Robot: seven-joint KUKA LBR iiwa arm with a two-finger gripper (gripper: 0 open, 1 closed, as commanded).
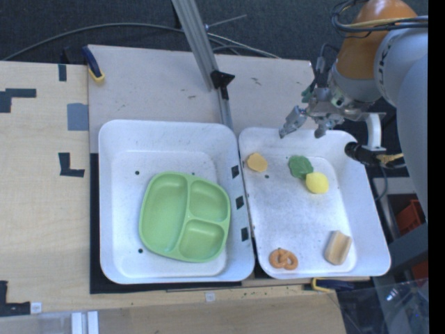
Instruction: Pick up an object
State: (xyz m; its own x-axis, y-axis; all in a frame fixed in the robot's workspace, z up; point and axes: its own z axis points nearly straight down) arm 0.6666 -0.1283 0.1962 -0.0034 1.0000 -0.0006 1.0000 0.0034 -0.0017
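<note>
- My jaws [304, 127] hang over the far edge of the right bin [361, 207], spread apart with nothing between them.
- Nearest to them lies a green leafy piece [300, 165], in the far half of that bin; a yellow lemon-like fruit [317, 183] touches its near right side.
- A small orange-yellow piece [257, 162] lies by the bin's far left corner, apart from the green one.
- At the near edge of the same bin sit a brown pretzel [283, 259] towards the left corner and a tan bread-like block [337, 247] towards the right corner, well apart from my jaws.
- The left bin [115, 186] carries a green divided plate [185, 216], lying flat near its middle.
- A grey metal post [198, 40] slants up from the far end of the gap between the two bins, to the left of my jaws.
- A blue and yellow clamp [92, 64] grips the far left corner of the worktop [153, 82].
- Black cables [104, 30] trail across the dark floor beyond the worktop.
</note>
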